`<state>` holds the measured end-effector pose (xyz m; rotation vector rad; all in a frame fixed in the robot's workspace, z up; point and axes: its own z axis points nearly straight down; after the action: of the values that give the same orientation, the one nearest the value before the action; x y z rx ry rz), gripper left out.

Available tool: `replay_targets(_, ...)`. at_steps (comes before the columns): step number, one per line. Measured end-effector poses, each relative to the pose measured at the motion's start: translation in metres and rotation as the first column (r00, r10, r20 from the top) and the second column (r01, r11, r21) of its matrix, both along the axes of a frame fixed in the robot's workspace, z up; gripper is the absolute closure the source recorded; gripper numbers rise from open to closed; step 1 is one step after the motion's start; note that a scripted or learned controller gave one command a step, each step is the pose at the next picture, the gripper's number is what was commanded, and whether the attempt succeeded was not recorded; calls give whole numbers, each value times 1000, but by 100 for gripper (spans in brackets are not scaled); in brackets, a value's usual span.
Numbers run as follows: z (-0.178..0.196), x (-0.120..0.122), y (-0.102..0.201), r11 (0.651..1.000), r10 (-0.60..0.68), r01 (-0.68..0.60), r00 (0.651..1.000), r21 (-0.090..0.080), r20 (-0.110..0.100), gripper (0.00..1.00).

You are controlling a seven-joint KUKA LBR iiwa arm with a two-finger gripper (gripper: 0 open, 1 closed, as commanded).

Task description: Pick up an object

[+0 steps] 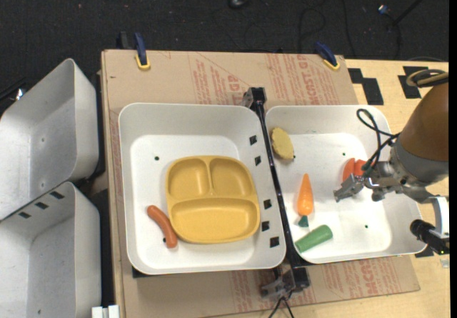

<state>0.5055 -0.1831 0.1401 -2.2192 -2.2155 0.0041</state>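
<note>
1. We see two white bins side by side on a brown board. The left bin (136, 166) holds a yellow tray (212, 199) with three parts. A toy hot dog (163, 226) lies at about 8 o'clock from the tray, just beside its edge.
2. In the right bin (335, 139) we see a toy carrot (305, 195) near the middle, with its pointy end up. A green toy cucumber (313, 237) lies at 6 o'clock from the carrot, close to the bin's near wall. A pale yellow potato-like toy (282, 143) sits at 11 o'clock from the carrot, next to the wall between the bins.
3. The arm (427, 141) comes in from 3 o'clock. The gripper (351, 184) is low over the right bin, at 3 o'clock from the carrot and apart from it. A small red thing (350, 167) sits right by the gripper, at its 12 o'clock. We cannot tell what the red thing is, or if the gripper has it.
4. We cannot tell if the gripper is spread or pressed together.
</note>
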Motion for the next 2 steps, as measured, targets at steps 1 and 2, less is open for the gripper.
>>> replay_targets(1, -51, -1, 1, 1000, 0, 0, 1000, -1, 2, 0)
replay_targets(2, -38, 0, 1, 1000, -1, 1, 1000, -2, 6, 100)
